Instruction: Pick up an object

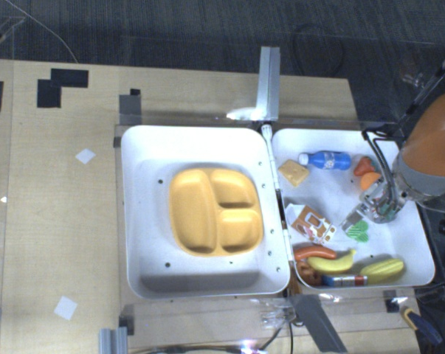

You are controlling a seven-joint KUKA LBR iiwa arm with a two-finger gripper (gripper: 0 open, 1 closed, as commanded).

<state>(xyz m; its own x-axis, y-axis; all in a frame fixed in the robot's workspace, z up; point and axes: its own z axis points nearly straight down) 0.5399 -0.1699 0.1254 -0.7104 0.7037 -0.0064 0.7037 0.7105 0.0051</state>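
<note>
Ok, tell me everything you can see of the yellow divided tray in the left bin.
The yellow three-compartment plastic tray lies flat, open side up, near the middle of the left white bin. It is rounded at the corners, with one long compartment on the view's left and two smaller ones stacked on its right, split by raised ridges. The surface looks smooth and slightly glossy. Its compartments hold nothing visible. It rests on the bin floor alone, apart from the bin walls, and the gripper is over the other bin.
</note>
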